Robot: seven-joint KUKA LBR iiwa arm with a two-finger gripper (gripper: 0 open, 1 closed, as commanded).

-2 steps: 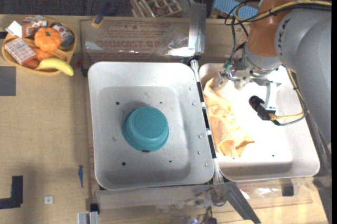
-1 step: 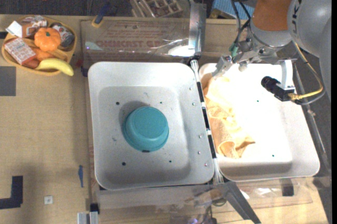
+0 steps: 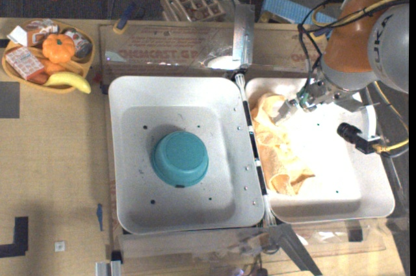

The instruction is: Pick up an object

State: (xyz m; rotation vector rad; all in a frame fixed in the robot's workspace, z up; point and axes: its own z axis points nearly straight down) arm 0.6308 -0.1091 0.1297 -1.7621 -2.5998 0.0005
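Two white bins point(image 3: 130, 99): one teal bowl point(image 3: 181, 158) in the left bin, one crumpled tan cloth point(image 3: 278, 151) in the right. Gripper point(image 3: 284, 112) rests on the cloth's upper edge; whether it pinches cannot be told.

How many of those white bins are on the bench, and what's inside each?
2. The left bin holds an upside-down teal bowl. The right bin holds a crumpled yellow-orange cloth, with the gripper at its top edge.

A crumpled pale-orange cloth point(image 3: 278, 148) lies along the right bin's point(image 3: 364, 203) left side.
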